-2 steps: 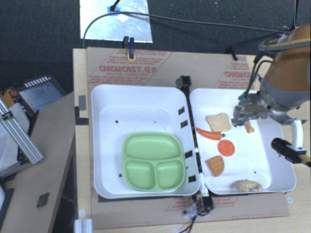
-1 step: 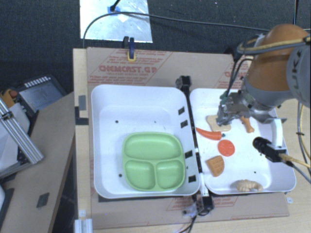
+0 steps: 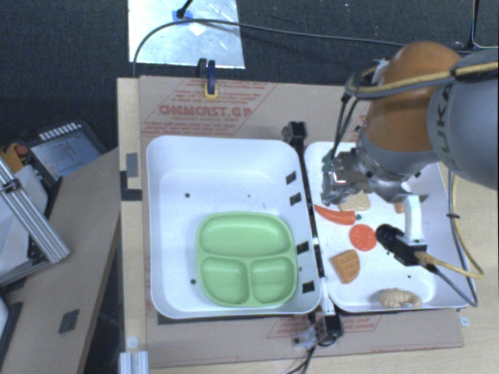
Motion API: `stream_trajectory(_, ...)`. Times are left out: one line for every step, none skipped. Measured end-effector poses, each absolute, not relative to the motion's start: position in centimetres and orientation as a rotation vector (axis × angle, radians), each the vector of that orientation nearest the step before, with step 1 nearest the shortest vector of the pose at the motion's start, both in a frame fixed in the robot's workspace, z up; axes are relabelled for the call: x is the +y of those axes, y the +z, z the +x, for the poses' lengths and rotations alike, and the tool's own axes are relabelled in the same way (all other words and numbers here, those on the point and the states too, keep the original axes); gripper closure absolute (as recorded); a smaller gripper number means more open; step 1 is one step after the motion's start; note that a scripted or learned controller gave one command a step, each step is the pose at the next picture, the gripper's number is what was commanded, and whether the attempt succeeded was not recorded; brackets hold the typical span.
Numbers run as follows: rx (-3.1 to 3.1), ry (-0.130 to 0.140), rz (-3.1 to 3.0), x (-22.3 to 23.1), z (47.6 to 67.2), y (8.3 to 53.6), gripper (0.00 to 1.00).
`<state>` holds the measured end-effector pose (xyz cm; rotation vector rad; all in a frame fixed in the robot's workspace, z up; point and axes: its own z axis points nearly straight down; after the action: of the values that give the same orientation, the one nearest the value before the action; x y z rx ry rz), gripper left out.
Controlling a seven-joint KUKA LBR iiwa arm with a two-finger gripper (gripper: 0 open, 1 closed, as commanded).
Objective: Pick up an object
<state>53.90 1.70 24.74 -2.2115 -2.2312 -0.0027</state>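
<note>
A cardboard-covered bench point(image 3: 234, 107) bears two white bins. The left bin point(image 3: 226, 158) holds a green divided plate point(image 3: 245, 257). In the right bin point(image 3: 437, 283) lie a red chili pepper point(image 3: 335, 215), a tomato slice point(image 3: 362, 237), a bread wedge point(image 3: 346, 265) and a croissant point(image 3: 398, 296). The gripper point(image 3: 343, 179) hangs above the pepper; whether it is gripping cannot be told.

In the right bin lie several small things: a long red-orange pepper point(image 3: 335, 215) slanting near the bin's left wall, a pale bread-like piece point(image 3: 356, 202) just above it, and a red round slice point(image 3: 362, 237) below. Nearer the front sit an orange wedge point(image 3: 346, 266) and a tan croissant-like lump point(image 3: 398, 297), well apart.
</note>
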Motion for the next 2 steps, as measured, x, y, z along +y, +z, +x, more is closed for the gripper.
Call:
stream_trajectory(-2.231, -0.003, -2.212, 7.1, 55.3, 22.9, 1.0)
stream_trajectory(-2.229, -0.003, -2.214, 10.8, 55.8, 22.8, 1.0)
